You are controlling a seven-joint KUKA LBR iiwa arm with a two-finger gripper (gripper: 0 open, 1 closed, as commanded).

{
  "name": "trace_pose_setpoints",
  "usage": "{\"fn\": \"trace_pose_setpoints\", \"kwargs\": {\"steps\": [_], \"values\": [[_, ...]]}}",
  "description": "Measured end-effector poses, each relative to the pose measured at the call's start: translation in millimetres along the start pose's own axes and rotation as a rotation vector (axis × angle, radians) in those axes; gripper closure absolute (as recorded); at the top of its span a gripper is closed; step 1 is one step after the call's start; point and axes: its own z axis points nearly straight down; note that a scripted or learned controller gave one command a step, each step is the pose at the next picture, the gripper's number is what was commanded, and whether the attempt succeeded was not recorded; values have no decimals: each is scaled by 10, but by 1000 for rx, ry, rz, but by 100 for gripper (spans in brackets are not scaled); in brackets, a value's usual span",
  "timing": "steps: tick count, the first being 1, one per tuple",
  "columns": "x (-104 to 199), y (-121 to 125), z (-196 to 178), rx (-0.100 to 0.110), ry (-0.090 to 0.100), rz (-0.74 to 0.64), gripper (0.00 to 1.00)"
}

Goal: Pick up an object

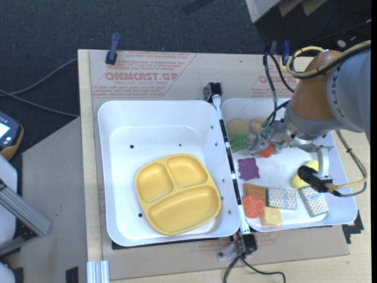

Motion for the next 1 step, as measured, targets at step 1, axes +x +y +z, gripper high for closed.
{"fn": "trace_pose_setpoints", "kwargs": {"steps": [1], "values": [[836,43,-942,-8,4,-8,100]]}}
